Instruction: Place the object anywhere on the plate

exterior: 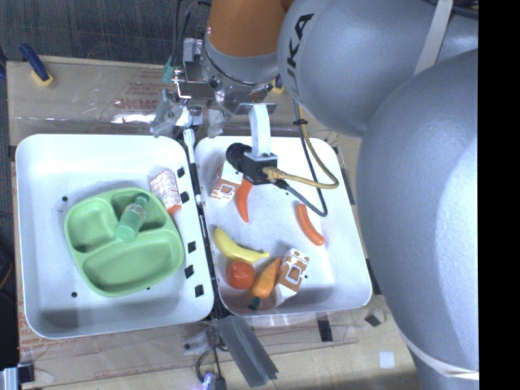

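Green bottle (130, 219) flat on plate (122, 266), long axis diagonal, neck far-right; fingers (166, 120) apart, empty

Two shallow white bins side by side: left bin (41, 161), right bin (345, 242). In the left bin, a green divided plastic plate (154, 258), with a pale green translucent bottle (130, 218) lying tilted in its upper part. Just beside the plate's upper right rim, a small white-and-orange carton (165, 188). In the right bin, a second small carton (223, 188) touching a red-orange pepper (243, 204). Apart to the right, an orange sausage-shaped piece (309, 225). Near the front wall, clustered together, a yellow banana (236, 249), red tomato (239, 275), orange carrot (266, 277) and third carton (293, 270). Over the far rim between both bins, the gripper (188, 123) on the grey arm (406, 71).
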Motion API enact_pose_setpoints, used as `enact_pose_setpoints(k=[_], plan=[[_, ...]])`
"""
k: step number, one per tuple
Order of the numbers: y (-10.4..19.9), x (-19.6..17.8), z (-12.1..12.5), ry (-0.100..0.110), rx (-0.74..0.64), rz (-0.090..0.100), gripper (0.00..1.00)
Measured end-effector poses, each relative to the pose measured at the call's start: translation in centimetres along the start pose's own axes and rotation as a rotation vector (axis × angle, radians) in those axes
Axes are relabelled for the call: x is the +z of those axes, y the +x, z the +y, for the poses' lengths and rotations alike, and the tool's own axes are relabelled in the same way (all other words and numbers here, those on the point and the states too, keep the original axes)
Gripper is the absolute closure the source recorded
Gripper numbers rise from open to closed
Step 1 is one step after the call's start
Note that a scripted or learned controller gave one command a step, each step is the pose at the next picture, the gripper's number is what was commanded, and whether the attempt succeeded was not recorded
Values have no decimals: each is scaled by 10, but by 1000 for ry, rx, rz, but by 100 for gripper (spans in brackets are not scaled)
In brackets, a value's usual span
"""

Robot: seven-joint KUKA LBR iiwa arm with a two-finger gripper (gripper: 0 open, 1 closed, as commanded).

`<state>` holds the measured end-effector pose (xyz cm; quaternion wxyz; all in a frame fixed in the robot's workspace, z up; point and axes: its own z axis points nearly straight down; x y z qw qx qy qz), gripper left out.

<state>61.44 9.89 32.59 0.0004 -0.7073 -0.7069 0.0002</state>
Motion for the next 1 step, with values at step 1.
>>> enact_pose_setpoints(k=[1], plan=[[9, 43, -55, 5, -80, -2, 0]])
